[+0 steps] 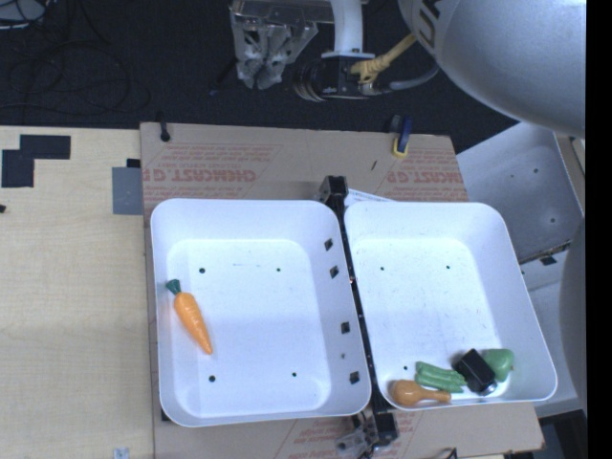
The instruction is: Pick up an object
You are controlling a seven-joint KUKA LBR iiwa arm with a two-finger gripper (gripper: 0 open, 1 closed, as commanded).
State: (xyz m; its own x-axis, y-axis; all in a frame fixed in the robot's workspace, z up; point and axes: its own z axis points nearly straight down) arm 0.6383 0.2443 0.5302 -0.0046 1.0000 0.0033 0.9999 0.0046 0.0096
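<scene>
An orange toy carrot (pixel 192 321) with a green top lies near the left wall of the left bin (pixel 239 220). In the front right corner of the right bin (pixel 430 220) several items huddle together: a green pod (pixel 440 377), a small black block (pixel 475 371), a green piece (pixel 500 360) and an orange-yellow gourd shape (pixel 418 393). My gripper (pixel 271 63) hangs high at the back, beyond the bins, above the dark floor area. It looks open, with nothing between its fingers.
The two bins meet at a black clamp strip (pixel 346 295) on a cardboard sheet (pixel 287 161). A blue and yellow clip (pixel 403 136) stands at the sheet's back edge. The arm's big grey body (pixel 507 36) fills the upper right.
</scene>
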